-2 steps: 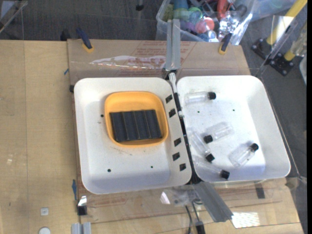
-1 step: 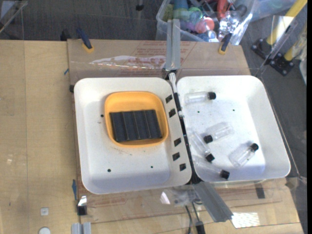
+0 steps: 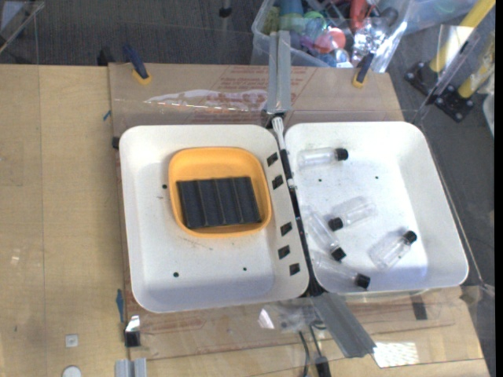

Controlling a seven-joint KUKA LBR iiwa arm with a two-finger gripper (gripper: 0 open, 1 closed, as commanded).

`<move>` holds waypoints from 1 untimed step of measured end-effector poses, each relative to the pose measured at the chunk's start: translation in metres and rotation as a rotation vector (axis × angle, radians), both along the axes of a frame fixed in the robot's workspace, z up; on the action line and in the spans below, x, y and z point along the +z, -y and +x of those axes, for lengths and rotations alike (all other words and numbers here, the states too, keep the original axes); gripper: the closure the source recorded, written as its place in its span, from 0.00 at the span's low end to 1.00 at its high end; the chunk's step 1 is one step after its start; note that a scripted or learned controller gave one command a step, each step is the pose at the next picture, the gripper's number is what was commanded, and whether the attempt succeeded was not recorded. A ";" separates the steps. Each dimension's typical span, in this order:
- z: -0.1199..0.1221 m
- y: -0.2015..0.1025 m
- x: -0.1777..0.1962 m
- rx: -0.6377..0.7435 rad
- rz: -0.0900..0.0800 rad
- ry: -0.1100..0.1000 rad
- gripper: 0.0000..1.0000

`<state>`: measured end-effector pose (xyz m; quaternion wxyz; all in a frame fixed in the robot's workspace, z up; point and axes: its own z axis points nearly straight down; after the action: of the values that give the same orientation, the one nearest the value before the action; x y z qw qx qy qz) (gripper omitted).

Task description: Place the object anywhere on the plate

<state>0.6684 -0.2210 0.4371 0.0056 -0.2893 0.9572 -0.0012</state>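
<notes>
An orange plate (image 3: pixel 182 171) with rounded corners lies in the left white bin (image 3: pixel 149 265), toward its back. A black ribbed rectangular block (image 3: pixel 218 202) rests flat on the plate and covers most of its front half. In the right white bin (image 3: pixel 428 187) lie several clear vials with black caps: one at the back (image 3: pixel 322 156), one in the middle (image 3: pixel 350 212), one at the right (image 3: pixel 393 247), and others near the front left (image 3: pixel 324 239).
A ridge with black tabs (image 3: pixel 284 210) divides the two bins. Behind them stands a clear tub of colourful toys (image 3: pixel 338 14). Bare wooden bench (image 3: pixel 55 210) stretches to the left. Yellow-and-black equipment (image 3: pixel 464 45) stands at the back right.
</notes>
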 end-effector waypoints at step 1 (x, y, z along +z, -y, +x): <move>0.000 0.001 0.000 0.383 -0.003 0.000 1.00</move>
<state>0.6681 -0.2216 0.4369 0.0055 -0.4660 0.8848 -0.0014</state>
